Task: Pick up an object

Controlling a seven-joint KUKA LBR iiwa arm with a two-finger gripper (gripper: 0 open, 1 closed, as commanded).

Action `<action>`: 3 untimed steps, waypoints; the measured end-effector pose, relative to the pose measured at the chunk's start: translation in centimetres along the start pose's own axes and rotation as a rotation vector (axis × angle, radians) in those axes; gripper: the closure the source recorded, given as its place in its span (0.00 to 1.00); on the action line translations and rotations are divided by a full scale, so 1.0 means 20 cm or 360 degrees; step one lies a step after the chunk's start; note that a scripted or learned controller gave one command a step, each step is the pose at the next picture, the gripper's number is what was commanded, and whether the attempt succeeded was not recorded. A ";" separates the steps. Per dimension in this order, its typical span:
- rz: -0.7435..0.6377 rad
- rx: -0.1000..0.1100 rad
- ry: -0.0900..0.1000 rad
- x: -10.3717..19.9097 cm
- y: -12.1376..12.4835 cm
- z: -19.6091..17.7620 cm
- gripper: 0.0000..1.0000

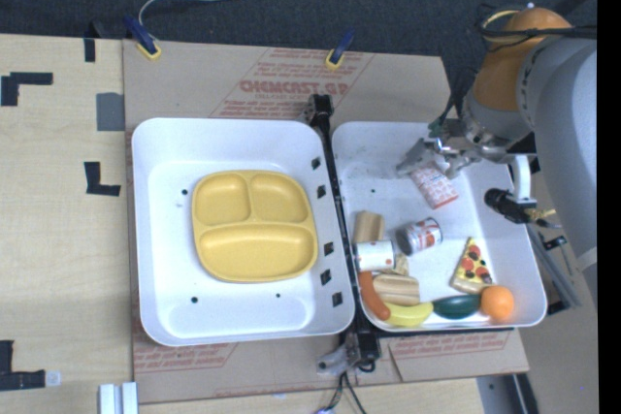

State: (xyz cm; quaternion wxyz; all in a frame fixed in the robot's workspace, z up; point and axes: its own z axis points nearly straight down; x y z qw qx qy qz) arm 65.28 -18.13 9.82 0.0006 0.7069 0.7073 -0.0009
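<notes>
My gripper [439,156] hangs over the upper part of the right bin [383,143], reaching in from the right. Directly below it, touching or nearly touching it, lies a red-and-white packet [436,188] on the bin floor. Whether the packet is in the gripper's hold cannot be made out. Lower in the same bin lie a small can [419,236], a tan block [368,227], a white cup [375,256], a pizza slice [473,267], a sandwich [395,288], a banana [409,313], a green vegetable [456,306] and an orange [498,302].
The left bin [160,208] holds a yellow divided plate [255,225]. A black divider [330,199] runs between the two bins. The arm's grey body [572,141] stands over the right bin's right rim. The toys crowd the bin's lower half.
</notes>
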 end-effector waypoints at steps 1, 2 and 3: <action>-0.0001 -0.0004 -0.0001 0.04 0.08 0.06 0.00; -0.0001 -0.0005 -0.0002 0.13 0.08 0.06 0.00; -0.0001 -0.0005 -0.0001 0.21 0.08 0.06 0.00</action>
